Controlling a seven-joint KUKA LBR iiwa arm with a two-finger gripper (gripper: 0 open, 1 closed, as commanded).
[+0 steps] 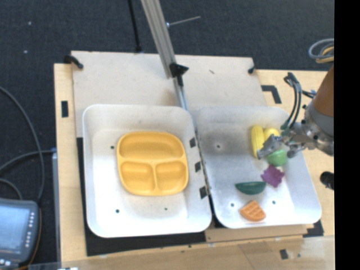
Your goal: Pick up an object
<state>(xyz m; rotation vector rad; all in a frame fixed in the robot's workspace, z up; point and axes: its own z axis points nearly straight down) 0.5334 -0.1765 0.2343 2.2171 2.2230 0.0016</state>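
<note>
The right bin (225,151) holds several toy foods. A yellow corn cob (257,139) lies upright near its far right side, with a yellow piece (271,133) beside it. A green round piece (277,157) sits just below them. A purple piece (273,175), a dark green piece (250,187) and an orange piece (252,211) lie nearer the front. My gripper (275,146) reaches in from the right and hangs low over the corn and the green piece, its grey fingers (269,144) right at them. Nothing shows clearly between the fingers.
The left bin (101,207) bears a yellow divided plate (152,162). A slanted metal pole (160,32) rises from behind the seam between the bins. A screen (17,224) stands off the bench at the lower left.
</note>
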